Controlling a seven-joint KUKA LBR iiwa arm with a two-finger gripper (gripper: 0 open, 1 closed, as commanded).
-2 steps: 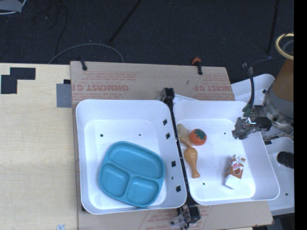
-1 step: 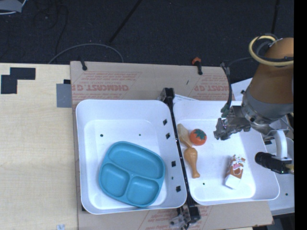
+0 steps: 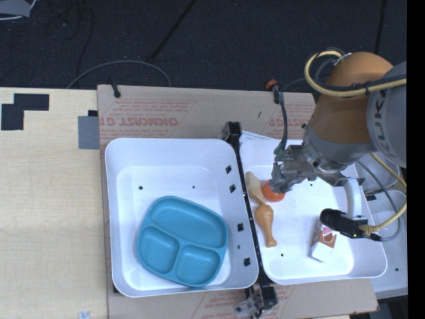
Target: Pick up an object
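Orange and grey, the arm reaches in from the bench's right side and bends down over the right-hand shallow white bin (image 3: 372,264), its end effector (image 3: 279,181) lowered at the bin's upper left area, close to the divider between the two bins. Directly beneath the end effector lies a small round orange-red object (image 3: 272,193), touching or nearly touching it; whether anything is gripped cannot be told from this slanted overhead angle. Just beside that object, toward the divider, a pale tan elongated piece (image 3: 253,184) rests at a slant, and below it a golden-brown drumstick-shaped toy (image 3: 265,222) points toward the bench's near edge. Nearer the bin's lower right corner sits a small white carton with a red-brown printed face (image 3: 323,243), with a black cylindrical part of the arm's cabling (image 3: 342,222) just above it. The left-hand shallow white bin (image 3: 126,158) carries a blue plastic divided plate with three compartments (image 3: 182,240), lying toward that bin's near edge.
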